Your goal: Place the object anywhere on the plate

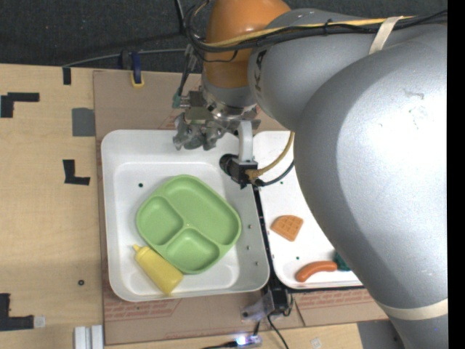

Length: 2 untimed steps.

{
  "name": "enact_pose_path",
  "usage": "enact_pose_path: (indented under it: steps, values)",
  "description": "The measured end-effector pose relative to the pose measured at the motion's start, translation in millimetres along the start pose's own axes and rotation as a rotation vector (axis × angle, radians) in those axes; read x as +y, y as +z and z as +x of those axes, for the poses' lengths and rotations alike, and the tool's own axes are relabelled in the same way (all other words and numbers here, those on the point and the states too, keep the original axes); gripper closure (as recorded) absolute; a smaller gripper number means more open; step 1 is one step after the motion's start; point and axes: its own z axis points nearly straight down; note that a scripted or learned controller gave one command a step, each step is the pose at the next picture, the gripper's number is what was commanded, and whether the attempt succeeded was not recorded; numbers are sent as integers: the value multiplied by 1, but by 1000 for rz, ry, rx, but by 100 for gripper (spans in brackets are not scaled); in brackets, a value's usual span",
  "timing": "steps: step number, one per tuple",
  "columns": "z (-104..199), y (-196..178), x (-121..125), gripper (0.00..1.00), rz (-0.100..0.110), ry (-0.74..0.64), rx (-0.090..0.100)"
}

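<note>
From the overhead camera we see the green divided plate (189, 224) lying in the left bin (116, 195), a yellow mustard bottle (156, 269) touching its near-left edge. A waffle (287, 227) and a hot dog (316, 270), likely candidates for placing, lie in the right bin (280, 267). The arm hangs its gripper (195, 135) over the left bin's far rim; whether it grips anything we cannot tell.
</note>
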Motion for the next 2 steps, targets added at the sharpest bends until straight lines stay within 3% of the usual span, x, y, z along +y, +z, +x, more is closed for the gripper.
enact_pose_path:
  steps: [1,2]
  values:
    - [48,-18,16,100,-2,0,1]
    - [45,-17,15,0,0,3,-2]
